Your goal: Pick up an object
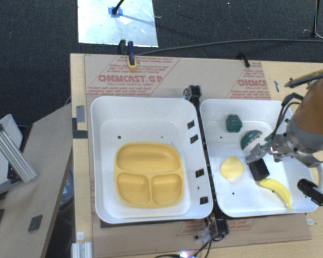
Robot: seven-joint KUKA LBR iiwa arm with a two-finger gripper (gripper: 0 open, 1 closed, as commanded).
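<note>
The right bin [242,109] holds a dark green lump [233,123], a green and white round object [251,138], a pale yellow round piece [232,167] and a banana [276,191]. My gripper [257,164] hangs low in this bin, between the yellow piece and the banana, just below the green and white object. Its dark tip sits right above the banana's upper end. The arm's orange band [316,109] is at the right edge.
The left bin [145,109] carries a yellow divided tray [148,173]. A black divider with clips [200,160] runs between the bins. A blue and yellow clamp [130,55] stands at the bench's back edge, and a metal rail [11,152] lies at far left.
</note>
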